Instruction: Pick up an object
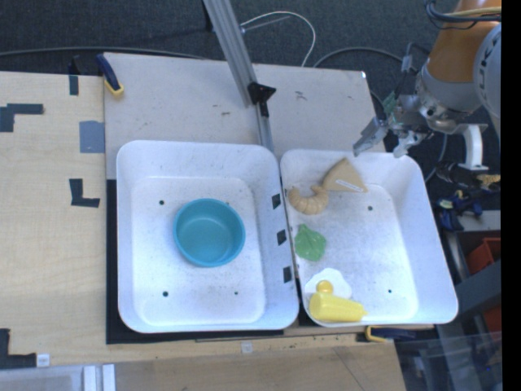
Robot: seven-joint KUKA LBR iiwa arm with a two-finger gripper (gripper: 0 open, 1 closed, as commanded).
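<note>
Arm: grey KUKA arm with orange band (466, 51), cut off at the right edge – upper links out of frame.
Left bin: shallow white plastic bin (138, 243), holding a round blue plastic bowl (210, 232) near its middle.
Right bin: shallow white plastic bin (407, 259); its near rim partly hidden by the toys.
Gripper: two-finger gripper (383, 141) above the right bin's far rim, fingers spread apart, nothing between them.
Objects: tan wedge (345, 175) touching a tan croissant (308, 199); yellow plastic piece (335, 308) at the near-left corner, beside a white fried egg (327, 284); green leaf (309, 243) – detail blurred.
Writing: none legible.
</note>
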